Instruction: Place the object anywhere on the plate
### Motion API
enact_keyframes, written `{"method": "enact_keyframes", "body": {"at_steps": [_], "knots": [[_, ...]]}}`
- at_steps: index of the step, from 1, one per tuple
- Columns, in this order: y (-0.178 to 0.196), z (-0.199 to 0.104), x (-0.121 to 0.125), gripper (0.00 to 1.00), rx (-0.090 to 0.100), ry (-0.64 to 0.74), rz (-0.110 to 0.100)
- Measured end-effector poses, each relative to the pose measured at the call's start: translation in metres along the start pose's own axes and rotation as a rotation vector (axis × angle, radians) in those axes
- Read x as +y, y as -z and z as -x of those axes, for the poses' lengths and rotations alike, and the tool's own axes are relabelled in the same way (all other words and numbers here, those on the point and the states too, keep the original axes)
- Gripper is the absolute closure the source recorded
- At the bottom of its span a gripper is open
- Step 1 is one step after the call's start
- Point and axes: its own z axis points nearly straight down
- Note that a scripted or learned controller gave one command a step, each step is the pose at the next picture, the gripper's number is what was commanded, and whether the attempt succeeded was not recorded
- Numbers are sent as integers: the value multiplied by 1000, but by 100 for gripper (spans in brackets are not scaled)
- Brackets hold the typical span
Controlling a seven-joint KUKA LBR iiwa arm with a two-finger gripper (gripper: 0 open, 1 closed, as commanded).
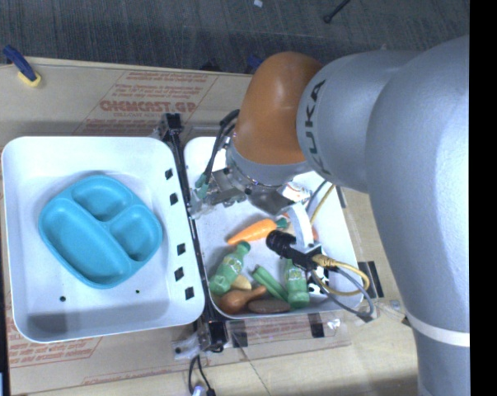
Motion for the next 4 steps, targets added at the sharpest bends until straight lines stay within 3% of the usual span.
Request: {"method": "enact_keyframes", "body": {"at_steps": [1, 4], "knots": [[0, 0, 0, 0, -1, 1, 0], [0, 0, 0, 0, -1, 1, 0]]}}
